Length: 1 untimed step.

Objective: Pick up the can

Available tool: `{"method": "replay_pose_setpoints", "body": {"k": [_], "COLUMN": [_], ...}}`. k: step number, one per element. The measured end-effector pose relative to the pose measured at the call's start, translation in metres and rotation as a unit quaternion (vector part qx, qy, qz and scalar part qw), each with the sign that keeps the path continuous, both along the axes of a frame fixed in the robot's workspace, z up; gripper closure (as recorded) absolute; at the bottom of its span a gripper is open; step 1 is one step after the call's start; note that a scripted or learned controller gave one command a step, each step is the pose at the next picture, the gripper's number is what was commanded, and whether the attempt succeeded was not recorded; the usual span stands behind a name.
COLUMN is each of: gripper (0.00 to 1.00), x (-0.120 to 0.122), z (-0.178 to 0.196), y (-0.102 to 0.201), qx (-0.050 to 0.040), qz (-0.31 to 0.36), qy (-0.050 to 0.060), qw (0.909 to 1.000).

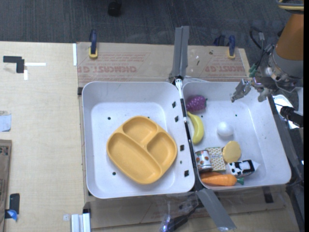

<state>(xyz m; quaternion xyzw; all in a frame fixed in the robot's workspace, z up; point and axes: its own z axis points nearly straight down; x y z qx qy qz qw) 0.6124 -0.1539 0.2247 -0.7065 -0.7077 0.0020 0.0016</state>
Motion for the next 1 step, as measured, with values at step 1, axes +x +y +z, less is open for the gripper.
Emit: {"method": "replay_pose_setpoints", "body": {"k": [1], "gripper": [0.00], "x": [-0.0356], "z": [-0.1241], "y": [-0.0447], "qx": [0.0007], "qz": [0.034], "qy": [-0.001], "qw": [0.9994]}}
